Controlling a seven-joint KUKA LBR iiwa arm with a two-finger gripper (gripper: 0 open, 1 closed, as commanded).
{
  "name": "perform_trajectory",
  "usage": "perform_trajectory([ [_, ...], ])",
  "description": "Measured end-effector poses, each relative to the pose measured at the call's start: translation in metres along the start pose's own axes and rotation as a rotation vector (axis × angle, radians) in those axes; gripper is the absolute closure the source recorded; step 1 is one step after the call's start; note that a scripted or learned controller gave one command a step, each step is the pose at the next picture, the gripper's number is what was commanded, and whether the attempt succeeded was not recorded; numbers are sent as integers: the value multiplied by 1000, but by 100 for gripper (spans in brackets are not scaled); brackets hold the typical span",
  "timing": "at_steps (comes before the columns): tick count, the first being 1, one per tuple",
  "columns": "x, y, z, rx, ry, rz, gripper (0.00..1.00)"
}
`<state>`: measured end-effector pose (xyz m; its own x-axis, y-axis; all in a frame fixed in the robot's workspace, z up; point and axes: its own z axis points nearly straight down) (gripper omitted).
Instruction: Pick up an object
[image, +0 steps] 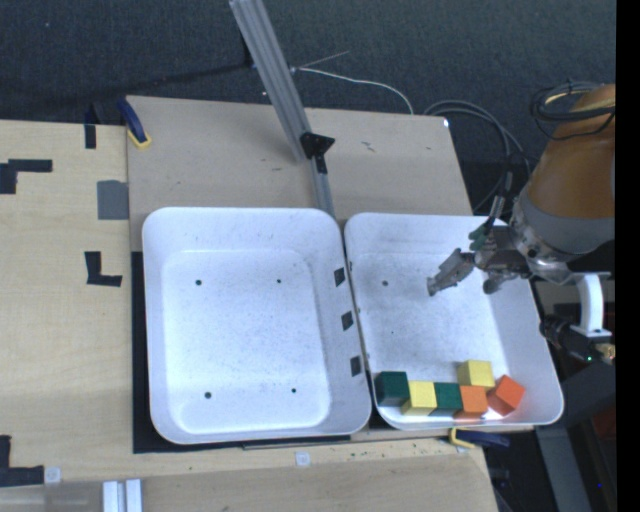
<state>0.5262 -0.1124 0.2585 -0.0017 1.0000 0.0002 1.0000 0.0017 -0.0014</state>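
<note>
Above right bin, near its upper right part: gripper, fingers spread, nothing between them. Blocks cluster at same bin's bottom edge, well apart from gripper: green block, yellow block, second green block, orange block, upper yellow block, tilted orange block.

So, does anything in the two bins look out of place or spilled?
Nothing is spilled or damaged. The blocks are all crowded along the near edge of the right bin, one orange block tilted against the wall. The gripper hangs above the bin's middle, away from them.
</note>
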Motion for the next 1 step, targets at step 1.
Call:
perform_trajectory([
  [1,6,-16,-21,-2,0,0,0],
])
